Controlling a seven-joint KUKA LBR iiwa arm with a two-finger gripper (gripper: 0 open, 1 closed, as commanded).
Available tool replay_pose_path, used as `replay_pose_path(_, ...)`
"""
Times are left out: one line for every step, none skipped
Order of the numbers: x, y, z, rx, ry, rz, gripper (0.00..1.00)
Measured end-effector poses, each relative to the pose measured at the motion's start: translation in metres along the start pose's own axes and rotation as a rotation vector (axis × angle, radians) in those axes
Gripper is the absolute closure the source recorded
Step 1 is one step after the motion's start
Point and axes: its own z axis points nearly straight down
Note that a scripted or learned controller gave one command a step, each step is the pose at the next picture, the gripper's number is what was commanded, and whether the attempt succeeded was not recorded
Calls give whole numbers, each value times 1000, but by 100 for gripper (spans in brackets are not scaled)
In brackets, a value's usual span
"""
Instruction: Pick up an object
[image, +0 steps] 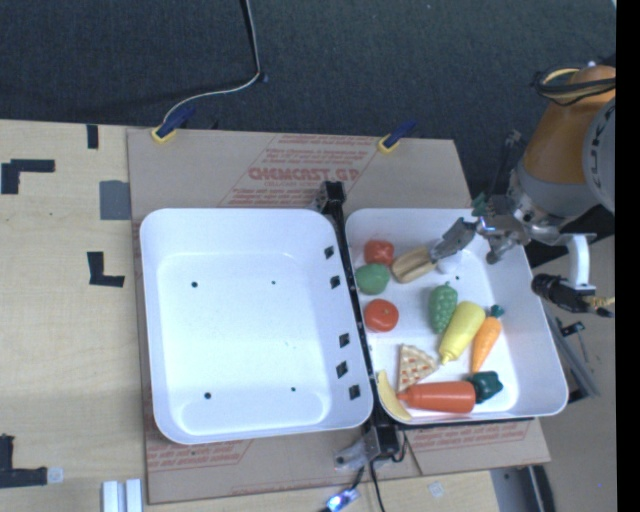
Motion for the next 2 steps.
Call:
replay_pose_path(-22, 16, 116, 1, -1, 1, 0)
replay_pose_path(-22, 18, 101, -2, -3, -1, 100)
